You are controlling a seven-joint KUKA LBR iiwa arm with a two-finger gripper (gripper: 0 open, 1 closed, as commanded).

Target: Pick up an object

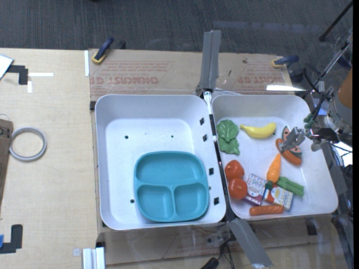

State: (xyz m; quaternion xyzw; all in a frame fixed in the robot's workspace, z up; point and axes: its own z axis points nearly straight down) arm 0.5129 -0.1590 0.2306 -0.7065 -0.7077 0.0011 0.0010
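Note:
My gripper (291, 142) hangs over the right part of the right bin (320, 206), its tip just above a red-orange slice-shaped toy (294, 156). Nothing shows as lifted. The bin also holds a yellow banana (258, 130), a green leaf (228, 137), two red tomatoes (233, 168) (238, 189), an orange carrot (274, 167), a green vegetable (291, 186), two small cartons (256, 182) (281, 197) and a red sausage (266, 209). The arm comes in from the right edge.
The left bin (112, 128) bears a teal divided plate (171, 185). A tape roll (27, 143) lies on the wooden bench at the left. Blue clamps (103, 49) (285, 61) hold cardboard behind the bins. A grey post (210, 60) stands between the bins at the back.

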